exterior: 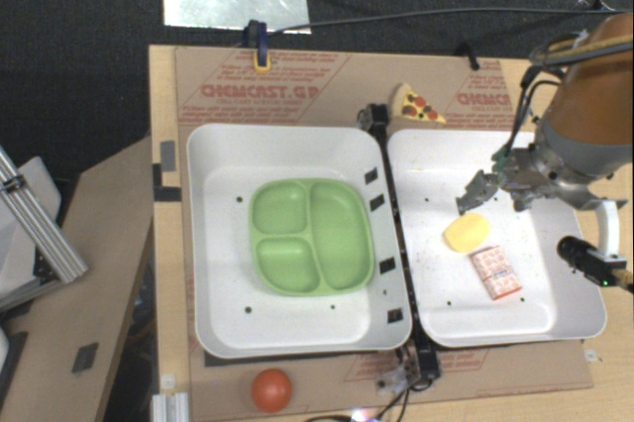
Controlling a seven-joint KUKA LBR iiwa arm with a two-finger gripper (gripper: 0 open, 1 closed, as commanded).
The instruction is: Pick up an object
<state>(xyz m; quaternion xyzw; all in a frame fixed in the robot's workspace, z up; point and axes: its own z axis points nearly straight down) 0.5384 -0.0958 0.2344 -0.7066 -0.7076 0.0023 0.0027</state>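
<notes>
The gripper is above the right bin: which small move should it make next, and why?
Probably lower a little toward the yellow object. The gripper hangs just above and beside it, with nothing between its fingers, and the pink packet lies farther away.

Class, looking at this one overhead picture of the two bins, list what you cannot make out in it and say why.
- Gripper: small and blurred in the camera view, so open or shut is unclear.
- Pink packet: its print is too small to read.
- Arm: cut off by the right edge.
- Yellow object: whether the gripper touches it is unclear.
</notes>
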